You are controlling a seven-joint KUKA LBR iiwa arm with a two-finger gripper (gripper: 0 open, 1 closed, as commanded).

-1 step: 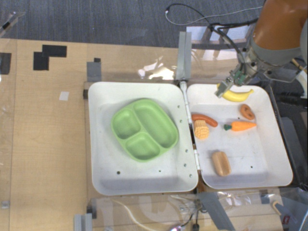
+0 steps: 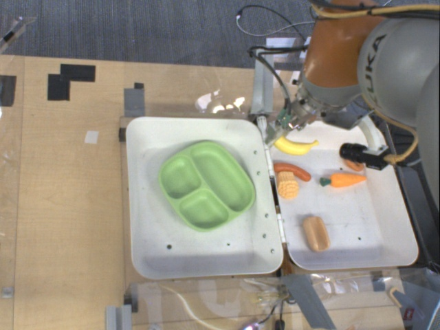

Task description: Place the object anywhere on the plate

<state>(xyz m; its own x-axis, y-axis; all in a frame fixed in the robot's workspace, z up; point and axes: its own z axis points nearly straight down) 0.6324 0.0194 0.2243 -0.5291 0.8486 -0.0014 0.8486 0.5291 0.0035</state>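
The banana (image 2: 295, 144) lies in the right bin (image 2: 385, 253), up in the far left corner. My gripper (image 2: 287, 121) hangs just above it, near the bin's back edge. I cannot tell if my jaws are open or shut, or if they touch the banana. The green plate (image 2: 206, 183) sits in the left bin (image 2: 148, 246). Near the banana are a hot dog (image 2: 292, 170) and some corn (image 2: 287, 184). A carrot (image 2: 345, 180) lies farther right. A bread roll (image 2: 315, 232) is at the front.
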